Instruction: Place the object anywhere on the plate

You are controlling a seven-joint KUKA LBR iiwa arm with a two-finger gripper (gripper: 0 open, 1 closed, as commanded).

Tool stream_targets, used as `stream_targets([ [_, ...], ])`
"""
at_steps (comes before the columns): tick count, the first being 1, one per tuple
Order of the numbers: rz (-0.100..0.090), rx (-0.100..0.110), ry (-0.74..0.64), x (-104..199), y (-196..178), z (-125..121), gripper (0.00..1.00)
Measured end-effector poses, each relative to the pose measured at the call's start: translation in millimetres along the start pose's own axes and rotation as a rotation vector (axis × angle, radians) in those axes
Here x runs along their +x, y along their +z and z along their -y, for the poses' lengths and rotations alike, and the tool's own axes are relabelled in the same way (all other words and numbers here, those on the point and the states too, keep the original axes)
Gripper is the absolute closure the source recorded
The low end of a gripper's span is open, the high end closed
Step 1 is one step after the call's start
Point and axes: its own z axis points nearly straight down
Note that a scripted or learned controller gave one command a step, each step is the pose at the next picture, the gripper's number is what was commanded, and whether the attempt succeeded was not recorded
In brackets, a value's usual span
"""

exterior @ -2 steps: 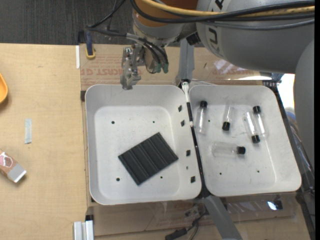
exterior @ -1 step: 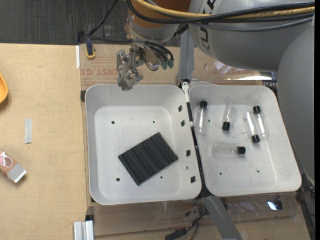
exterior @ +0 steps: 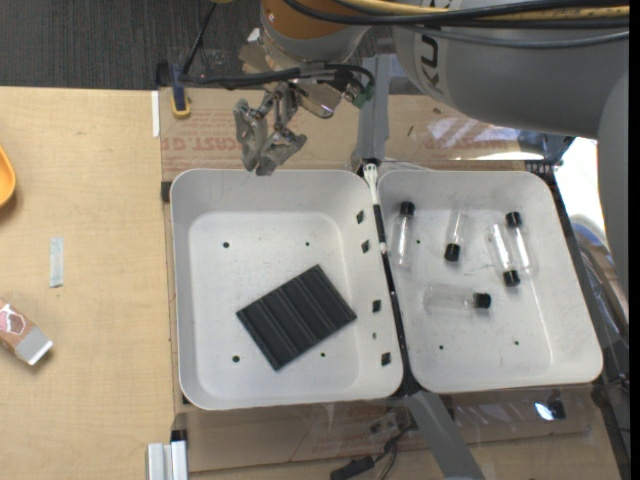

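**Operator:** What do you read on the bench, largest item first?

**Monitor:** You have the grey arm (exterior: pixel 520 38) overhead, smooth and rounded, with an orange band. Below it sit two shallow white bins with rounded corners. The left bin (exterior: pixel 200 368) carries a dark, ribbed rectangular plate (exterior: pixel 296 317) lying flat and turned at an angle. The right bin (exterior: pixel 570 358) carries four clear tubes with black caps (exterior: pixel 481 301), scattered near one another.

**Operator:** And the end effector?

**Monitor:** You will find the gripper (exterior: pixel 268 150) above the far rim of the left bin, fingers spread a little with nothing between them. The tubes lie well apart from it, across the divide in the right bin.
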Motion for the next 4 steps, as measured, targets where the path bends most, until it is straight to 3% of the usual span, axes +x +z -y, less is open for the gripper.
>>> stream_targets([
  [1, -0.001, -0.001, -0.364, 9.4, 4.2, 6.2, 1.0],
  [2, -0.001, -0.002, -0.578, 8.1, -3.7, 5.5, 1.0],
  [3, -0.001, -0.004, -0.82, 3.2, 22.3, 1.4, 1.0],
  [4, 0.0, -0.005, -1.057, 10.1, 23.9, -15.2, 1.0],
])
